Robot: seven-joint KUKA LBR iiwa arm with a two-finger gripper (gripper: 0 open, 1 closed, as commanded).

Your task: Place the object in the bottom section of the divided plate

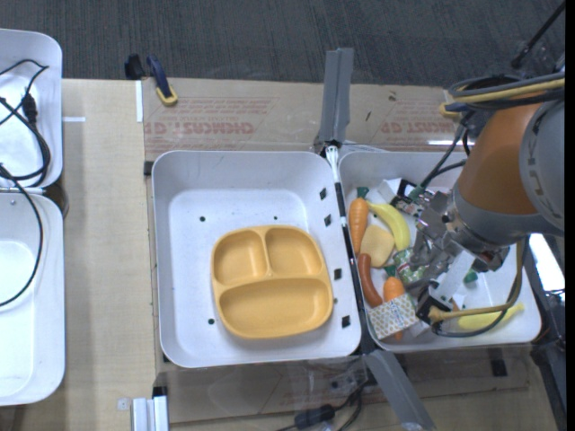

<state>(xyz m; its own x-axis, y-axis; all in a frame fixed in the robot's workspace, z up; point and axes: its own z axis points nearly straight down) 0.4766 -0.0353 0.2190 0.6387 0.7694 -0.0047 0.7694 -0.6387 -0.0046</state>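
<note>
Mirrored red lettering on the cardboard (269, 115) is unreadable. The left bin (180, 241) holds the divided plate (271, 281). The pincer (429, 277) sits low in the right bin (530, 321) among bananas and carrots; its grip can't be told.

Grey arm (548, 164) with broad orange band, yellow and black cables, dark metal pincer (429, 277)

This looks like a robotics lab. A grey and orange robot arm (503, 164) reaches over a desk (108, 241) covered with taped-down cardboard (234, 115). Two white bins (166, 268) sit side by side in metal brackets (338, 97), one heaped with toy food (382, 241). Loose black cables (22, 142) run at the left, and dark carpet (269, 16) lies beyond.
</note>
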